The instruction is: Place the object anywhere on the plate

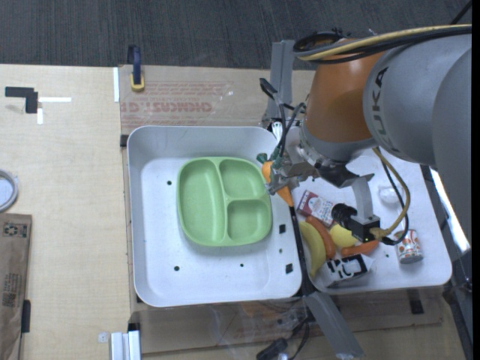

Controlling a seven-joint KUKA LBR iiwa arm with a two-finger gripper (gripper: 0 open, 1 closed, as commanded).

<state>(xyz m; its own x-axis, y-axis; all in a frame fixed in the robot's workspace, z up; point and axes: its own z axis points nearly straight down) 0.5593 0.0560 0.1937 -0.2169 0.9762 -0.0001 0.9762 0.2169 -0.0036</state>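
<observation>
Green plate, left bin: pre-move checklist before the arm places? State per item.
1. Green plate flat in left bin: ok.
2. All three plate compartments bare: ok.
3. Tool over the plate: not ok, it sits at the plate's right rim, by the wall between the bins.
4. Object in tool: cannot tell; an orange bit shows there.
5. Banana and other items lie in right bin, off the path: ok.

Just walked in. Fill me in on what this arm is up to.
A KUKA arm reaches in from the right, its gripper low over the wall shared by the two white bins. Something small and orange sits right at the gripper, by the rim of the green divided plate in the left bin; whether it is gripped is unclear. Nothing lies on the plate. The right bin holds a banana and other small items.
</observation>
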